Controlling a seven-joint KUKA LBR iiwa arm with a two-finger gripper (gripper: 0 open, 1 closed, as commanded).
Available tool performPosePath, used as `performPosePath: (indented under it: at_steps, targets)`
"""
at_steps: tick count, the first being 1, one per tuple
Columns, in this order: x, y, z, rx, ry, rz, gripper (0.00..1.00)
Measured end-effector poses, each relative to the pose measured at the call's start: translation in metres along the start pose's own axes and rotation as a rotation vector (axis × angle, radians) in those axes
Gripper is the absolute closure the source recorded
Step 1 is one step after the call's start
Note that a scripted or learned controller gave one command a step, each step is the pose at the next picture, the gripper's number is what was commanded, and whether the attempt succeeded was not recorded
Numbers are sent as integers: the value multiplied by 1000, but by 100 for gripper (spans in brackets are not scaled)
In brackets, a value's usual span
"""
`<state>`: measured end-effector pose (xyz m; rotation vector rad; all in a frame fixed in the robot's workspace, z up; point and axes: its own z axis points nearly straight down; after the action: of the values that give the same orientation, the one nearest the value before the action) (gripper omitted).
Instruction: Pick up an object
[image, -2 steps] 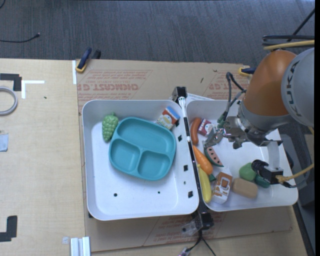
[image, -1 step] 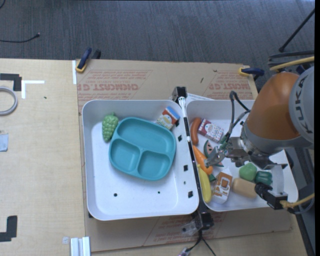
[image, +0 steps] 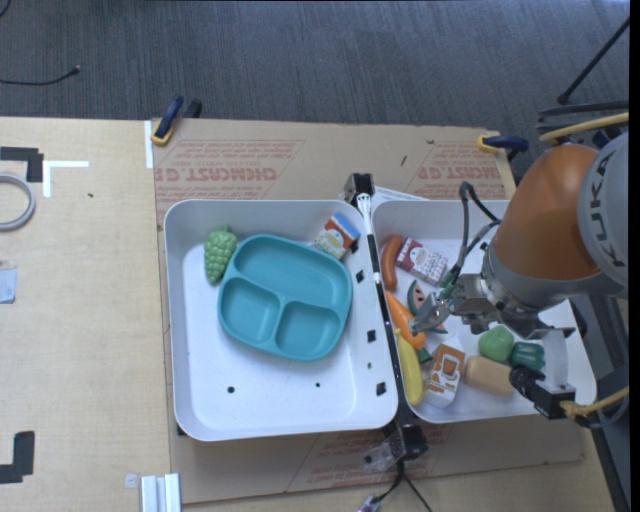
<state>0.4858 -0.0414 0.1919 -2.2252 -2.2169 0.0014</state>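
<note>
From above I see the counter (image: 90, 380) with two white bins. The left bin (image: 200, 390) holds a teal divided plate (image: 285, 298). My end effector (image: 432, 312) hangs over the right bin (image: 560, 385), above an orange carrot (image: 399, 312); whether it's spread, I cannot tell.

Floor: dark grey carpet (image: 330, 60) across the top of the view, with a thin black cable (image: 40, 78) trailing at upper left.
Bench: pale wooden top (image: 75, 340), marked with black tape pieces (image: 20, 455) and a white tape corner (image: 62, 168).
Covering: brown cardboard sheet (image: 250, 160) with reversed red lettering, held by a blue clamp (image: 168, 117).
Light: even, soft, with faint shadows.
</note>
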Motion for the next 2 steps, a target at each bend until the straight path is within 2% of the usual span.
performPosePath:
  at_steps: [1,2]
  targets:
    - [-56,-8,93,-1,1,-1,0]
    - [-56,-6,82,-5,2,3,100]
